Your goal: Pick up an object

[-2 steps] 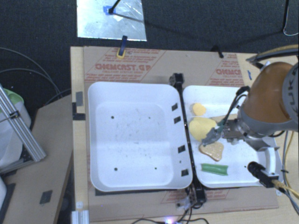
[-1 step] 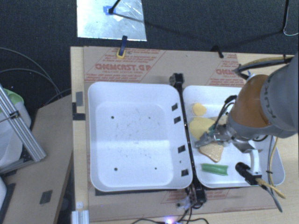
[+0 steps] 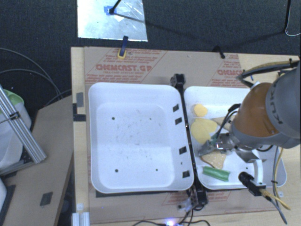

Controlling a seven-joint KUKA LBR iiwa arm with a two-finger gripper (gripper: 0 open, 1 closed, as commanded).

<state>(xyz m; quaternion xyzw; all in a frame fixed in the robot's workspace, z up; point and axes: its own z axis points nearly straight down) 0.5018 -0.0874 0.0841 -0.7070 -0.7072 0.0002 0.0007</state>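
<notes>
- The robot arm [image 3: 268,112] comes in from the right side. It is grey with a big orange part, and it hangs over the right bin [image 3: 214,92].
- The gripper [image 3: 210,146] is at the end of the arm. It is down low in the right bin, near the wall between the two bins.
- The gripper sits right over the things in the bin. I cannot tell if it is spread apart or pressed together, and I cannot tell if it is pinching anything.
- A small yellow ball [image 3: 200,109] lies near the top of the right bin.
- A bigger yellow lump [image 3: 202,128] lies just below the ball. The gripper is right beside it, at its lower edge.
- A pale tan piece [image 3: 214,161] lies just under the gripper.
- A green stick [image 3: 216,173] lies near the bottom edge of the right bin, a little tilted.
- The left bin [image 3: 136,135] is white with tiny dark specks on its floor.
- Both bins sit side by side on a brown board [image 3: 141,65] with red letters.
- A shiny silver sheet [image 3: 112,13] lies on the dark floor past the board.
</notes>
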